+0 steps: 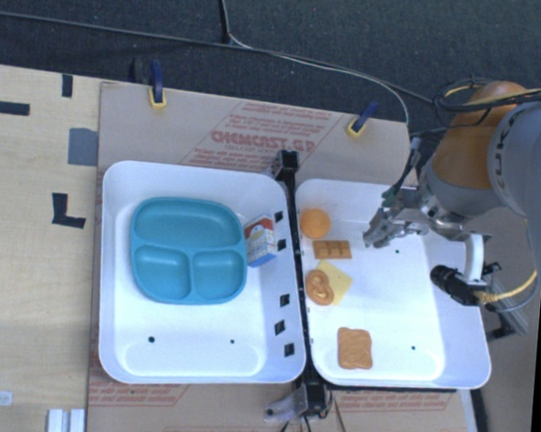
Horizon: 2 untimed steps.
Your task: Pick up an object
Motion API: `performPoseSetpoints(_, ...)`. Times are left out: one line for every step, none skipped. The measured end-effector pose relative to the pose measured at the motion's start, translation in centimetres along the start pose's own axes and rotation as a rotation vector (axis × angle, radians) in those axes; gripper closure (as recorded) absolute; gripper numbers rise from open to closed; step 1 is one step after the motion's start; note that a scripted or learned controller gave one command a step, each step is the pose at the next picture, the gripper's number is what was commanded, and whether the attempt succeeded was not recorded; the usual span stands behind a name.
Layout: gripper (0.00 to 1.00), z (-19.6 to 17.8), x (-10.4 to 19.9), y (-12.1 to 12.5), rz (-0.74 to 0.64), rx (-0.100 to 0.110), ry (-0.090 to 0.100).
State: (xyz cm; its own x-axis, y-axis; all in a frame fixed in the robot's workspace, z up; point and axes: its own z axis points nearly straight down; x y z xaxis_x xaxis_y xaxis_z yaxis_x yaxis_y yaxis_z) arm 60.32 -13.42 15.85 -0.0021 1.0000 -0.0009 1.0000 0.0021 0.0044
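Note:
In the right bin (428, 346) lie an orange ball (315, 223), a brown cracker (332, 250), a pretzel (319, 286) on a yellow wedge (337, 281), and a toast-shaped piece (354, 347). My gripper (379, 231) hangs over the upper middle of that bin, right of the cracker and the orange ball, apart from both. Nothing shows between its fingers. The arm's grey body and orange band rise at the upper right.
The left bin (119, 338) holds a blue divided plate (189, 250) and a small carton (262, 242) at its right wall. A black divider strip (292, 288) runs between the bins. Yellow clamps (157, 97) sit at the cardboard's far edge.

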Motion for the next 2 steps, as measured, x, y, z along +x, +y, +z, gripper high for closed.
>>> performPoseSetpoints(1.0, -4.7, -0.3, -0.7, 0.002, 0.001, 0.0)
performPoseSetpoints(1.0, -9.0, -0.4, -0.6, 0.001, 0.002, 0.0)
